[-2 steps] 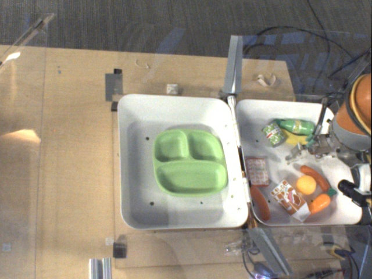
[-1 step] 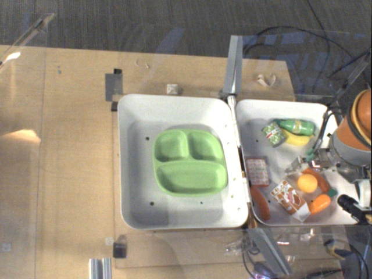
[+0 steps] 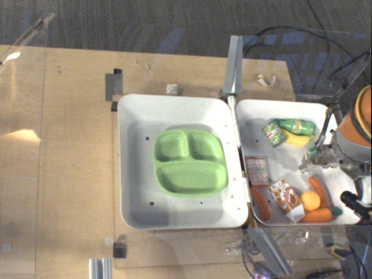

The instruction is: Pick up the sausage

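Reddish-brown cylindrical toy sausage (image 3: pixel 260 202) lies away from tool (image 3: pixel 318 158), toward bin's near left corner (long axis runs along left wall). Tool's open-or-closed state: cannot tell.

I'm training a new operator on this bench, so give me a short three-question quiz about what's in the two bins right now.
1. True or false: the green divided plate lies in the left bin.
2. What lies against the right bin's left wall? A) the sausage B) the green bottle C) the orange ball
3. Fill in: the hand is over the ____ bin.

Key: 1 true. 2 A. 3 right.
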Controlling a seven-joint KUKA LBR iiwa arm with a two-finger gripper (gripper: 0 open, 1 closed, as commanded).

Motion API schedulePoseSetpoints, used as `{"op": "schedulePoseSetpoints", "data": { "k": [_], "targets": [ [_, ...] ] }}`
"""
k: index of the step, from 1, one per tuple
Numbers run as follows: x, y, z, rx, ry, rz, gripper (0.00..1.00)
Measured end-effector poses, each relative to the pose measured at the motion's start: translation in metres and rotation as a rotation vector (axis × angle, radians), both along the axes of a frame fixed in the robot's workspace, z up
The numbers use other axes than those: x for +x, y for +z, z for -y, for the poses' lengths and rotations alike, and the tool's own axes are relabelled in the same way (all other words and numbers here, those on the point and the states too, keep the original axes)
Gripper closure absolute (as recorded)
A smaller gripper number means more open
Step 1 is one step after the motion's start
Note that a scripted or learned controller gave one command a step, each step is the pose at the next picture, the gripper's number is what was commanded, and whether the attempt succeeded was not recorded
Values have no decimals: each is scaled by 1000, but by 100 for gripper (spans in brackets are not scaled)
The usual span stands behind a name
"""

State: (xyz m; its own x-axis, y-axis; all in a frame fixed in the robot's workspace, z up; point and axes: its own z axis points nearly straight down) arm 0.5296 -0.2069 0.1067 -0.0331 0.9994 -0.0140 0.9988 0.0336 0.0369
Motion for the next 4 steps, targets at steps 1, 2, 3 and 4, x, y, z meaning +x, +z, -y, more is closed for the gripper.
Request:
{"op": "schedulePoseSetpoints", "data": {
  "k": [1,2,3,4],
  "targets": [
    [0,0,0,0,0,-1,0],
    [-31,-13,-1,6,-61,-6,0],
    [-27,0,1,0,-59,3,100],
    [-14,66,-85,14,-100,-29,100]
  ]
}}
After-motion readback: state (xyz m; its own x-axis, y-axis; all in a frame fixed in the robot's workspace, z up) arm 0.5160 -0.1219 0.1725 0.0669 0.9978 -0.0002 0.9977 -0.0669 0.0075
